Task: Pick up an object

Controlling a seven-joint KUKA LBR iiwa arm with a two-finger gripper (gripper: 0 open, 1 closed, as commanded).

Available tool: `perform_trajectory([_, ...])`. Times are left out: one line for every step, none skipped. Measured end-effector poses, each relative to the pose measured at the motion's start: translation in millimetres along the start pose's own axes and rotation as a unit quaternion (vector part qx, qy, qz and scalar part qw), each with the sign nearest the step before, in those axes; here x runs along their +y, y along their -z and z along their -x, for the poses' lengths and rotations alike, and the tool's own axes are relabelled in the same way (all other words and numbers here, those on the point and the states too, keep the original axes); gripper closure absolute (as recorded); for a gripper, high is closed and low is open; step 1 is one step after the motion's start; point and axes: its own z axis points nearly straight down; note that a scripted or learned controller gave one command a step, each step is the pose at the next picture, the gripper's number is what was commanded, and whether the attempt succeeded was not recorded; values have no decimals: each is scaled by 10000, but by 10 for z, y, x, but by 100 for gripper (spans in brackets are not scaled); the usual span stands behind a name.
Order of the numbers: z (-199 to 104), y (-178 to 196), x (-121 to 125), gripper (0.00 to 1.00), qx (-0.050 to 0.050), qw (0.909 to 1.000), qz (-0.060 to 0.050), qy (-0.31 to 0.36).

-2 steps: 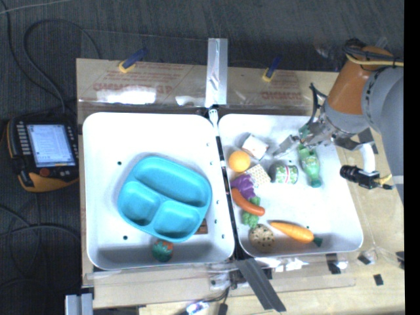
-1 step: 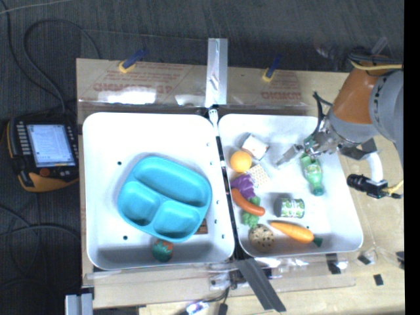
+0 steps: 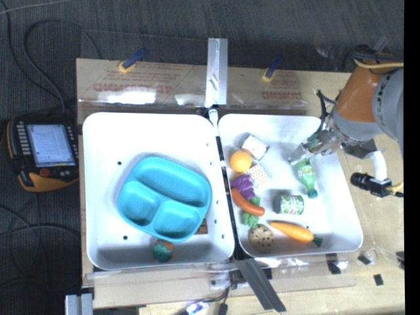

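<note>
Dark carpet with loose cables surrounds a wooden bench (image 3: pixel 98 77) holding two shallow white bins; a handheld control screen (image 3: pixel 42 151) lies at the left edge of the frame.

From the overhead camera, the left bin (image 3: pixel 105 136) holds a blue divided tray (image 3: pixel 165 197) and a small round red-and-green toy (image 3: pixel 162 249) near its lower edge. The right bin (image 3: pixel 341 209) carries the clutter: a white block (image 3: pixel 254 147), an orange ball (image 3: pixel 241 161), a purple bunch (image 3: pixel 243 184), a red pepper (image 3: pixel 248 204), a green can (image 3: pixel 289 204), a carrot (image 3: pixel 293 231), a speckled ball (image 3: pixel 262 236) and a green bottle (image 3: pixel 306 176).

The gripper (image 3: pixel 314 147) sits at the upper right of that bin, just above the bottle, which looks like the likeliest target. Whether the pincer is released or clenched cannot be told; the tip is too small and blurred.

The bottle lies tilted and looks smooth, so a grip off its middle could let it roll or squirt out. It also rests near the bin's right wall, so a slanted descent might catch the rim. Closing too high would likely grab nothing.
</note>
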Motion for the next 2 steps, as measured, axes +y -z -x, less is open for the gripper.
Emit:
perform_trajectory([155,888,363,100,4,9993,-40,375])
perform_trajectory([21,1200,466,100,2,9999,-46,-111])
